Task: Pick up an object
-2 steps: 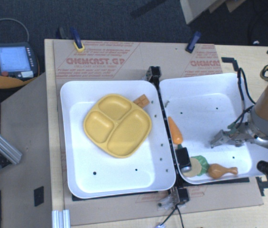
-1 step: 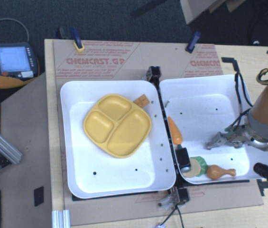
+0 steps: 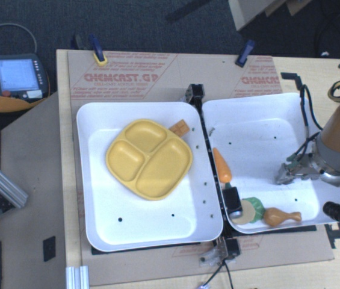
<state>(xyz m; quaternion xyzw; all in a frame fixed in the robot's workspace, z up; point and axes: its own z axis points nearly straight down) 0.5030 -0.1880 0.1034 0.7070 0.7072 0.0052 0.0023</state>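
The gripper (image 3: 287,174) hangs low at about three o'clock in the right bin (image 3: 260,110), over bare floor, and whether the jaws are apart or together I cannot tell; the nearest candidates lie along that bin's edge from nine to six o'clock: a carrot (image 3: 221,165), a black block (image 3: 231,200), a green-and-tan round piece (image 3: 251,209) and a brown drumstick (image 3: 281,217). The drumstick looks light, rigid and smooth, likely toy plastic, best pinched across its narrow shaft; the round piece is partly hidden by its neighbours, and a small brown thing (image 3: 179,127) is half tucked behind the yellow divided plate (image 3: 150,158) in the left bin (image 3: 97,179).
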